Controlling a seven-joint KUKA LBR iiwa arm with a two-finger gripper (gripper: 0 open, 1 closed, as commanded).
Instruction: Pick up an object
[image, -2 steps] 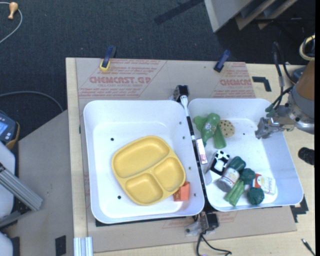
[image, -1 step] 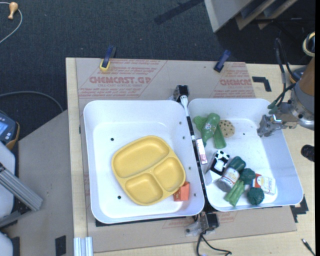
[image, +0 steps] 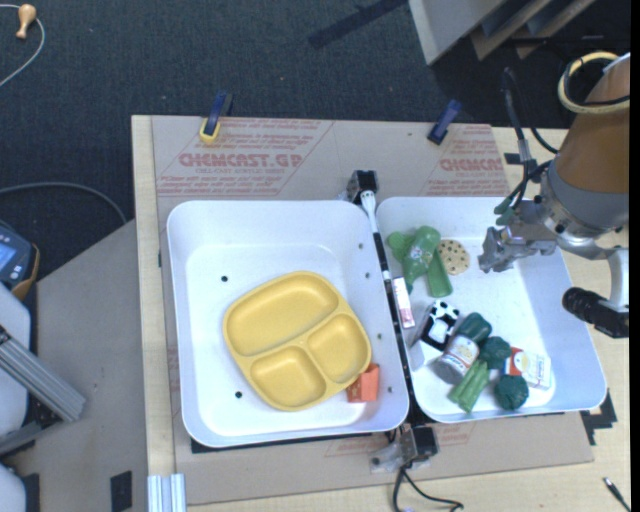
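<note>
My gripper (image: 503, 250) hangs over the upper right part of the right bin (image: 545, 315), under the arm's grey wrist and orange band (image: 600, 125). Nothing shows in its grip. To its left in that bin lie a green toy (image: 415, 252) and a speckled round cookie-like piece (image: 455, 257). Lower down sits a cluster: a black-and-white toy (image: 440, 322), a small can (image: 462, 356), a green stick-shaped piece (image: 470, 386), a dark green lump (image: 511, 391) and a white-and-red packet (image: 531, 368).
The left bin (image: 200, 260) holds a yellow divided plate (image: 295, 340) and an orange block (image: 365, 385) at the plate's lower right. A black pen (image: 381, 262) and a pink-and-white tube (image: 403, 303) lie along the divider between the bins. Clamps (image: 212, 118) hold the board's far edge.
</note>
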